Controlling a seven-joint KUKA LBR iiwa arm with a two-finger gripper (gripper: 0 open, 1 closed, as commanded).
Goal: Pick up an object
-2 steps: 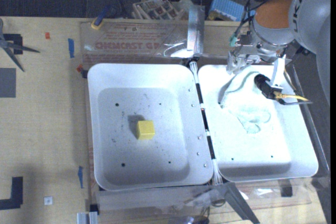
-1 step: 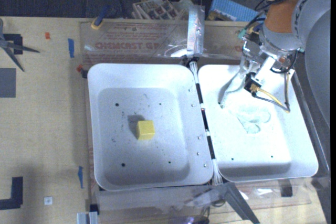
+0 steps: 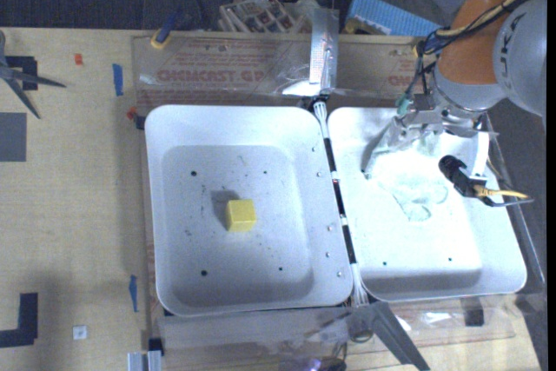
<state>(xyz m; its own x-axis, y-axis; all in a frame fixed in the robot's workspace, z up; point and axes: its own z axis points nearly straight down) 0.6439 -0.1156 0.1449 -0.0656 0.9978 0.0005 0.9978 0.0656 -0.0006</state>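
Cube point(image 3: 241, 215) sits near the middle of the left bin point(image 3: 174, 135), alone, flat on the floor, slightly rotated to the bin walls. Gripper point(image 3: 408, 148) hangs over the right bin point(image 3: 486, 274), near its back edge, well apart from the cube, with the divider point(image 3: 334, 187) between them. Can't tell whether the claw is released or clenched: glare on the white floor washes it out; nothing visible in it. Risks as I judge them: the arm has to cross the divider, so a low traverse could clip the rims. Cube is small and skewed; an unaligned close could nudge it aside or pinch a corner and drop it.
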